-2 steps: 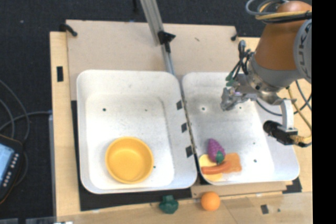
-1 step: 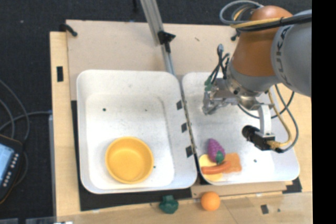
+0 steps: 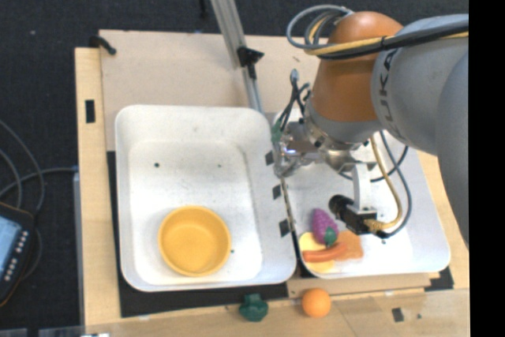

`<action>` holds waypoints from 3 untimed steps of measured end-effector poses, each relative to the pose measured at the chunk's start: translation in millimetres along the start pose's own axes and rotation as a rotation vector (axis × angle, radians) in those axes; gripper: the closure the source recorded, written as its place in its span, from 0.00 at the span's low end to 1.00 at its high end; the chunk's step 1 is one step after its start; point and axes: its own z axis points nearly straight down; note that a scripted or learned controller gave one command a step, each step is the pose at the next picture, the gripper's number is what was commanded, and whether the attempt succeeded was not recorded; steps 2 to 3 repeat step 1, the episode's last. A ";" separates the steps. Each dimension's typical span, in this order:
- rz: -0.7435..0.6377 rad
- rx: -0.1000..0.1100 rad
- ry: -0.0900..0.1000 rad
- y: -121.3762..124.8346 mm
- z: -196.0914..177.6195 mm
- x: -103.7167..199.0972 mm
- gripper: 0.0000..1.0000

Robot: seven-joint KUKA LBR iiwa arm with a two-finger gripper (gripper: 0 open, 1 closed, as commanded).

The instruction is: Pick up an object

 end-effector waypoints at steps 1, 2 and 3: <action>0.005 0.001 -0.002 -8.0 1.1 59.2 1.00; 0.005 0.001 -0.002 -8.0 1.1 59.2 1.00; 0.005 0.001 -0.002 -8.0 1.1 59.2 1.00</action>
